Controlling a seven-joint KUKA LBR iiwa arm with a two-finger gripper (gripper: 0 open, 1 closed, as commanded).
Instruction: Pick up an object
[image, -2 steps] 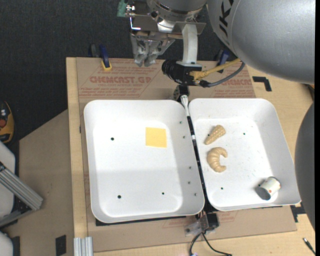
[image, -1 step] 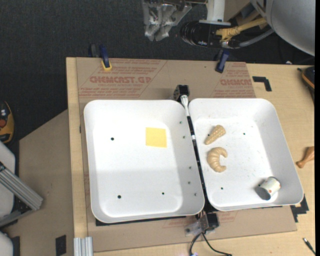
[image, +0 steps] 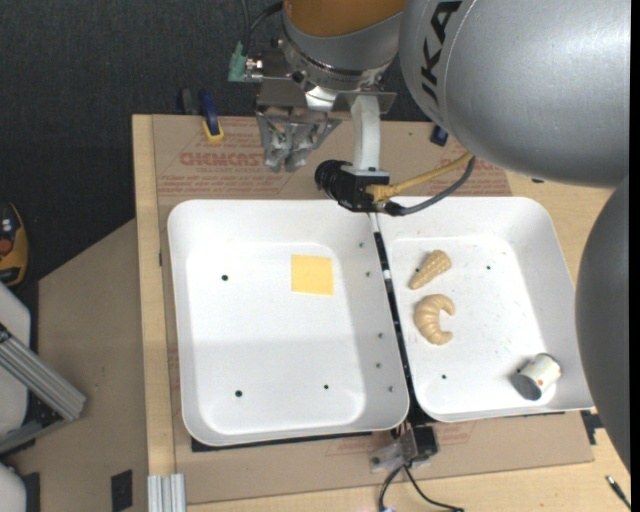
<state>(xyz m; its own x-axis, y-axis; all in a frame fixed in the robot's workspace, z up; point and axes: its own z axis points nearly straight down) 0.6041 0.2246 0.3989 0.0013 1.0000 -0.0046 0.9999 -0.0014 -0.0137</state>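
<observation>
A flat yellow square, like a cheese slice (image: 312, 274), lies in the left bin (image: 200, 300), toward its back right. The right bin (image: 555, 260) holds a tan ridged cone (image: 432, 268), a tan croissant (image: 435, 318) just in front of it, and a small white and grey cylinder (image: 537, 377) in the front right corner. My gripper (image: 290, 145) hangs over the cardboard behind the left bin, clear of every object, with nothing seen in it.
The grey arm (image: 520, 70) fills the top right and overhangs the right bin's back edge. A black fitting with a tan cable (image: 352, 186) sits at the back where the bins meet. A blue and yellow clamp (image: 210, 115) grips the board's back left edge.
</observation>
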